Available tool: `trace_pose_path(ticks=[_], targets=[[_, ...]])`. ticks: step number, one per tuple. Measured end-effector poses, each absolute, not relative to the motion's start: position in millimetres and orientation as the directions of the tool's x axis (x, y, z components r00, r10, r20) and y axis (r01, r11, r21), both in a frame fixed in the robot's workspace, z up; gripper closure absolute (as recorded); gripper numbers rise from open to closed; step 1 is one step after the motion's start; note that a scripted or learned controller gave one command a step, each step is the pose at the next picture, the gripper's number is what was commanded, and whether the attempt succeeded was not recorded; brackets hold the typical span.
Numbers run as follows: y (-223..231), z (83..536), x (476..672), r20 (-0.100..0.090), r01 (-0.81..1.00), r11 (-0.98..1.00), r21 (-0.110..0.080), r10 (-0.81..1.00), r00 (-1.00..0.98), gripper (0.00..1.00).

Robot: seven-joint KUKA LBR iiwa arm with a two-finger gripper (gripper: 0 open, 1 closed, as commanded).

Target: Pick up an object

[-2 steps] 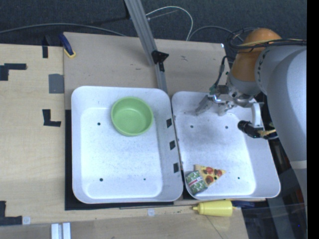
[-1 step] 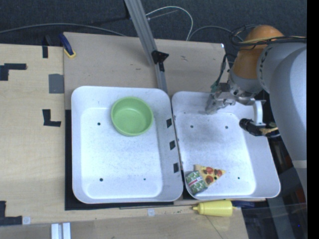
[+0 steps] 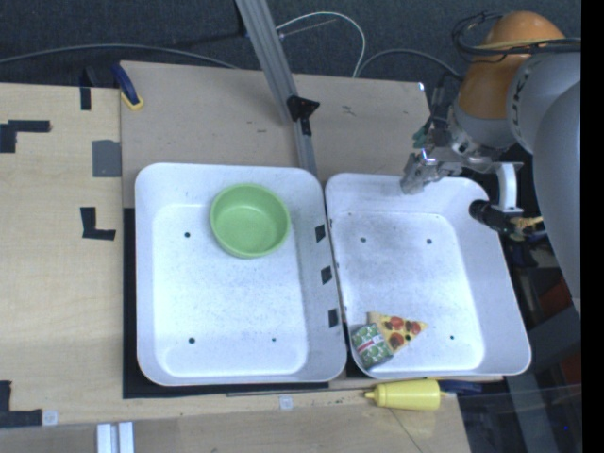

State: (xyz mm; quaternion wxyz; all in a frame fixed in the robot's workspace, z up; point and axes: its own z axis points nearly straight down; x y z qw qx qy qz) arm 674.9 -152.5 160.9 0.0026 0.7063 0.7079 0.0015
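poised at the far edge of the right bin (image 3: 491,281), gripper (image 3: 416,178) carrying nothing visible, opening impossible to tell; approach step likely, next calling for descent toward pizza slice (image 3: 399,327) in near-left corner, or green bowl (image 3: 249,220) in left bin (image 3: 151,281).

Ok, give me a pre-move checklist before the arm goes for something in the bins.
1. Target in reach: pizza slice toy lies in the right bin, near its front left corner. Ok.
2. Second candidate: green bowl sits upright in the left bin. Ok.
3. Pincer position: over the right bin's back rim, far from both targets. Not ok.
4. Pincer carrying anything: nothing seen at its tip. Ok.
5. Finger opening: too small and blurred to judge. Cannot tell.
6. Yellow bottle lies outside the bins, on the bench in front of the right one. Not ok as a target.
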Motion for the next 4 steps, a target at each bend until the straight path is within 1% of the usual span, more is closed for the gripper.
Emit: trace_pose_path(ticks=[1,2,3,4], targets=[[-152,215,676.1,-0.001,1.0,0.002,0.005,1.0,-0.002,1.0],[-107,222,669.6,0.002,1.0,0.005,0.0,1.0,-0.005,1.0],[-44,230,667.6,0.003,1.0,0.008,-0.001,1.0,-0.008,1.0],[18,231,671.8,0.002,1.0,0.008,-0.001,1.0,-0.008,1.0]])
